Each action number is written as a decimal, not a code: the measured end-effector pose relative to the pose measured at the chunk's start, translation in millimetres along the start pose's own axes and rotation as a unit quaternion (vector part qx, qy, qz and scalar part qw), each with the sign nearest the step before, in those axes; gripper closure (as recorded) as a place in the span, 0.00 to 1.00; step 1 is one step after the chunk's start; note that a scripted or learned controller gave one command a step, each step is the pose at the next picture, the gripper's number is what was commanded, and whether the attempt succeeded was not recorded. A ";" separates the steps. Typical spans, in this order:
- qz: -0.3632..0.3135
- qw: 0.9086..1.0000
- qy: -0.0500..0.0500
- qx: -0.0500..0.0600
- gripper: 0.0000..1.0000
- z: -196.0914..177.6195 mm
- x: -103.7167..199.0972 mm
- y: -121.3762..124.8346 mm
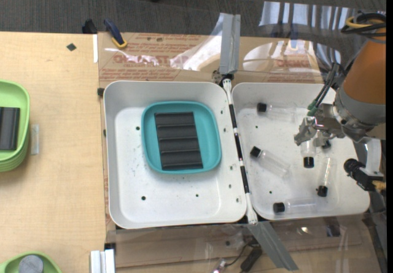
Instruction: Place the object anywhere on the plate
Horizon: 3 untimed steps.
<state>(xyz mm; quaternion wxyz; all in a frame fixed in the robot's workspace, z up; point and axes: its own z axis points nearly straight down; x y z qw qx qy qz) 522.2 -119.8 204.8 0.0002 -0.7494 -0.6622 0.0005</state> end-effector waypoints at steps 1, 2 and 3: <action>-0.031 1.000 0.000 0.001 1.00 7.4 98.4 -3.9; -0.046 0.999 -0.001 0.002 1.00 15.1 213.9 3.3; -0.046 0.999 -0.001 0.002 0.00 15.0 213.9 3.4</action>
